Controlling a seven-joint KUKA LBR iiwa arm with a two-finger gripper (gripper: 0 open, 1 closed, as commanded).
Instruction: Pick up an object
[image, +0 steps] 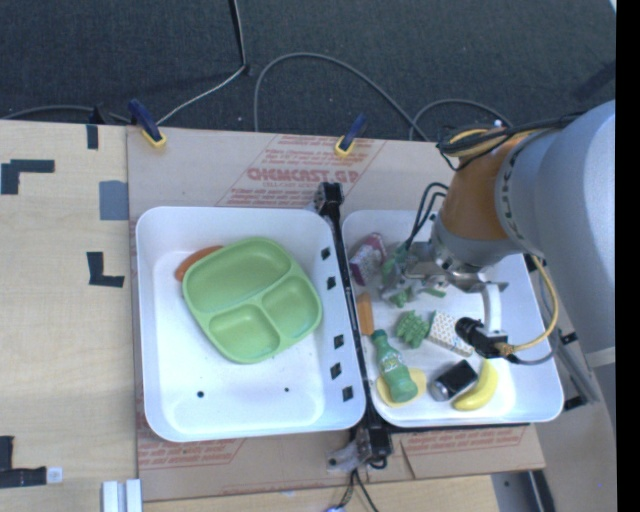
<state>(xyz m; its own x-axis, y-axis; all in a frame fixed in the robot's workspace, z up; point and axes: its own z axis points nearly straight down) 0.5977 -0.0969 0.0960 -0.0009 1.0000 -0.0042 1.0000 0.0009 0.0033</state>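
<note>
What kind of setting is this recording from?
Probably a robot lab bench: two shallow white bins clamped onto cardboard, loose black cables, and toy-like items such as a yellow banana under the grey arm's gripper.

Dark grey carpet floor (120, 50) across the top, crossed by thin cables (300, 70). Below it, pale wooden tabletop (50, 330) marked with black tape pieces (100, 270) and a grey patch (113, 199). Brown cardboard sheet (240, 175) with red print laid over the tabletop, pinned at its far edge by two yellow-and-blue clamps (148, 128). Even, soft light, faint shadows.
</note>
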